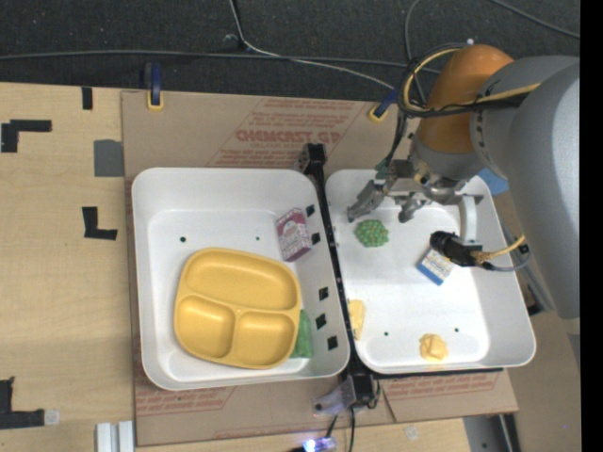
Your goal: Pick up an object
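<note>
wooden bench point(57, 281), cardboard sheet point(273, 130), two white bins point(155, 191)

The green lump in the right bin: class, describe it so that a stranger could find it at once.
Start at the right bin, the one under the arm. Near its upper left corner, just below the gripper, lies the green lump. It is round and knobbly, the one green thing there; its neighbours are a blue-and-white packet and yellow pieces.

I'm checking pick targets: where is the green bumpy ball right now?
The green ball lies in the right bin, near its upper-left corner, just below the gripper and left of the blue-and-white packet.
</note>
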